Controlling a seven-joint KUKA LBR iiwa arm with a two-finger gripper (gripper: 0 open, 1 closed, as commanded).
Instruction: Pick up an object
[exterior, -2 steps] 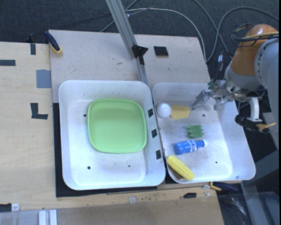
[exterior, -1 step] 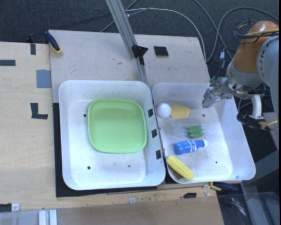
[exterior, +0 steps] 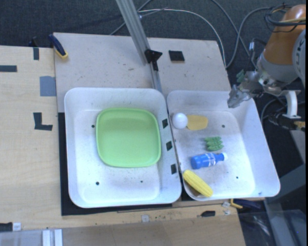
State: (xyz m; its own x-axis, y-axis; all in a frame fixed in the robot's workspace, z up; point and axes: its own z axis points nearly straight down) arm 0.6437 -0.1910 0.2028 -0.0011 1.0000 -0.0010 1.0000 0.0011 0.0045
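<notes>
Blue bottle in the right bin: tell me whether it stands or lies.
Lying down. The blue bottle rests lengthwise on the right bin's floor, white cap pointing right.

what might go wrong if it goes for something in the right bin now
The white ball touches the flat yellow piece by the divider, so a grab could nudge either away. The corn lies against the right bin's near wall, leaving little room. The gripper sits over the far rim and could clip it descending.

1. The arm point(exterior: 286, 45) has a rounded grey body with an orange band at its top.
2. Black cables loop around it.
3. The tool point(exterior: 238, 97) is small, grey, metallic.
</notes>
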